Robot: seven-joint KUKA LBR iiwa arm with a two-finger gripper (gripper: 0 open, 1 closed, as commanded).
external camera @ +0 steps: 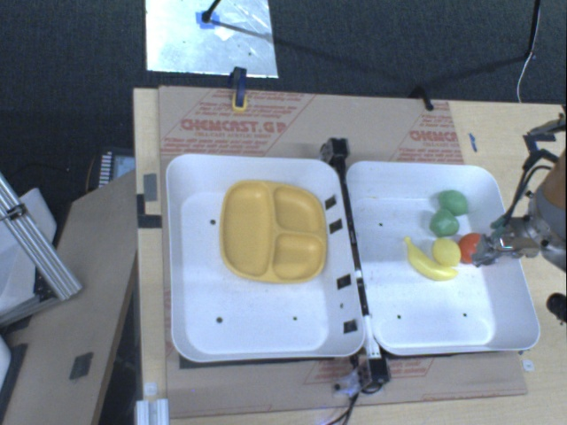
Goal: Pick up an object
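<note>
The right bin (443, 326) holds a small cluster of toy food near its right wall. A yellow banana (427, 263) lies at the cluster's front, with a yellow round fruit (446, 251) against it. Behind them sit two green pieces (449, 212). An orange-red piece (469, 243) lies at the cluster's right side. My gripper (486, 251) reaches in from the right, low in the bin, with its tip right beside the orange-red piece. Nothing shows between the fingers.
A yellow divided plate (270, 230) lies in the left bin (204, 326). A black divider with clips (347, 237) runs between the bins. The arm and its cables (536, 193) hang over the right bin's right wall. Brown board surrounds the bins.
</note>
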